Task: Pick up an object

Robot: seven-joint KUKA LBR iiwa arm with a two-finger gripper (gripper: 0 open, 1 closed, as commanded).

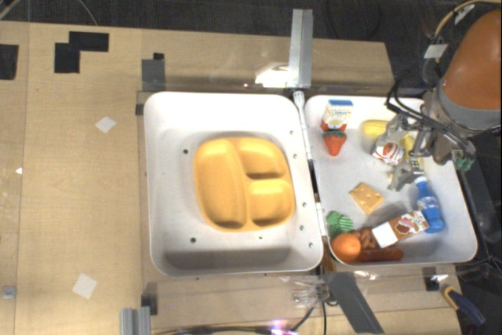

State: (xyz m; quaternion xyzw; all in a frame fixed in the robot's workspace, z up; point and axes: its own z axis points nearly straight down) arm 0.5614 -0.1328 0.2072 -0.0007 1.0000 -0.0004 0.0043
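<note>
The right bin [463, 247] holds several small objects. A milk carton [339, 114] and a red strawberry [336, 142] lie at its far left. A yellow piece [375, 127] and a red-and-white can [386, 151] sit further right. A tan cracker [366, 198] lies in the middle and a blue bottle [428, 205] at the right. Along the near edge are a green piece [339, 221], an orange [346, 247], a brown sausage [381, 253] and a white-and-red packet [398, 228]. My gripper [405, 171] hangs open between the can and the bottle, with nothing between its fingers.
The left bin [169, 247] holds a yellow divided tray [243, 180]. A metal post [301, 51] stands behind the wall between the bins. The arm's orange band [474, 63] and cables crowd the right bin's far right corner.
</note>
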